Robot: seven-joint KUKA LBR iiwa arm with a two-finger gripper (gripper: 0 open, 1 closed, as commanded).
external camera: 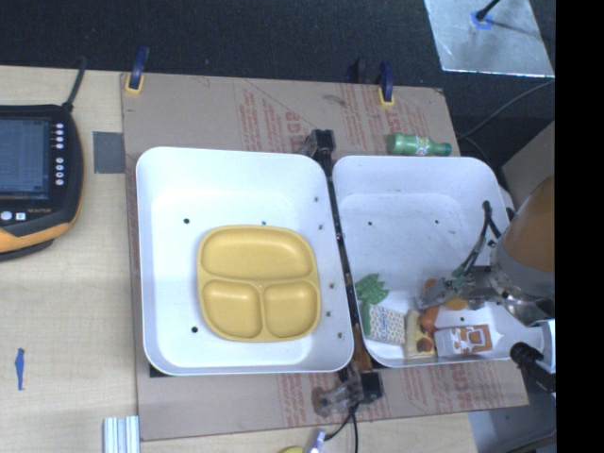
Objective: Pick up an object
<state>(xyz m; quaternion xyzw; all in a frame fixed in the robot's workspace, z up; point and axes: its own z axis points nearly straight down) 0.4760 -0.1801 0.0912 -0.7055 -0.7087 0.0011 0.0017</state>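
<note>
At the near edge of the surface [75, 347] a small clamp [351, 392] sits where the two bins meet. Just beyond it, the near end of the right bin [406, 201] holds a huddle of small things: a white carton with an orange-brown label [469, 340], a little patterned packet [385, 323], an upright item with a red top [426, 328], and a green leafy piece [369, 291] lying against the divider.

The gripper [451, 293] hangs over this huddle from the right, the grey arm with its orange band [530, 229] behind it. The tip is a blur of dark metal and cable, so whether the fingers are apart or together I cannot tell, and nothing can be made out between them. The carton lies just near and slightly right of the tip, its long side running roughly left to right; the red-topped item is just to the near left. Probably either one is the likeliest target, and the drop needed looks short, nearly straight down and a shade toward the near wall.

In the left bin [165, 253] a yellow divided plate [258, 281] lies flat, well apart from the gripper. Farther off, a green bottle [419, 144] lies on its side beyond the right bin's far rim, and a control tablet [33, 179] rests at far left.
</note>
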